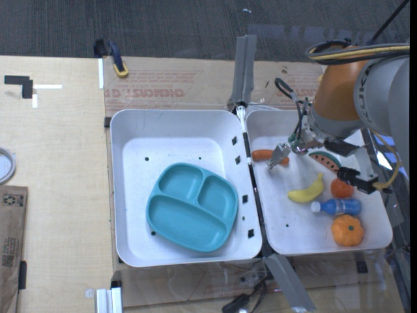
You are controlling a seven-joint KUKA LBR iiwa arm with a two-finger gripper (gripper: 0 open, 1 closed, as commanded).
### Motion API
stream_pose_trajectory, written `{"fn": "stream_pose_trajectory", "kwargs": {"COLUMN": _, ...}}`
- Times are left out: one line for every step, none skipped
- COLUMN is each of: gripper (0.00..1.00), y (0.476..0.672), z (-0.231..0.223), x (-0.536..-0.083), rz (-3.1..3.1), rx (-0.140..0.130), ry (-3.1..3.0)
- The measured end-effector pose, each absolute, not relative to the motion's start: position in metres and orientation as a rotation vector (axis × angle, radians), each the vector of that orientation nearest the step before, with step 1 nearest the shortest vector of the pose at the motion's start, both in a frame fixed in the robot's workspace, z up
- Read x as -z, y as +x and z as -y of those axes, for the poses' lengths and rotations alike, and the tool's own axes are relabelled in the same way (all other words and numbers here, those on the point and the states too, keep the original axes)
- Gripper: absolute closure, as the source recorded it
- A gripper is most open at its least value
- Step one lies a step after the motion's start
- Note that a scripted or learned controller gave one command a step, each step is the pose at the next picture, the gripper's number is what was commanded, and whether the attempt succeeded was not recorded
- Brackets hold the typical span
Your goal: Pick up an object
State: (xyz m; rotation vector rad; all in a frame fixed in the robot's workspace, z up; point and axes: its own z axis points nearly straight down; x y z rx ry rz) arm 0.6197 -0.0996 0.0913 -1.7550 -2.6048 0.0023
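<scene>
Left bin (124,194): white, shallow, left of the central divider; carries a teal three-compartment plate (192,206) lying flat, toward the near side.
Central divider (246,168): shared rim between both bins; landmark for everything below.
Carrot-like orange piece (261,154): just right of the divider, at the far-left part of the right bin; right end meets the gripper tip.
Gripper (280,156): low over the right bin, just right of the divider, tip at the orange piece; jaw opening too small and blurred to read, so grasp state not determinable; nothing visibly lifted.
Right bin (287,240): white, right of the divider; holds all loose items.
Banana (307,190): yellow, right of the divider, mid-bin, nearer the camera than the gripper, apart from it.
Watermelon slice (324,160): right of the gripper, under the wrist.
Blue bottle (337,207): lying on its side, right of the banana.
Tomato (341,188): just beyond the bottle.
Small pumpkin (346,231): near-right corner.
Progress: approach seemingly made to the orange piece; secure grasp and lift apparently left to do, every item resting on the bin floor.
</scene>
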Motion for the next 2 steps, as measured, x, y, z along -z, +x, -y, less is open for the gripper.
{"fn": "stream_pose_trajectory", "kwargs": {"gripper": 1.0, "y": 0.62, "z": 0.101, "x": -0.101, "rz": 2.604, "rx": -0.002, "ry": -1.76}}
{"fn": "stream_pose_trajectory", "kwargs": {"gripper": 1.0, "y": 0.611, "z": 0.014, "x": -0.227, "rz": 2.502, "rx": -0.002, "ry": -1.9}}
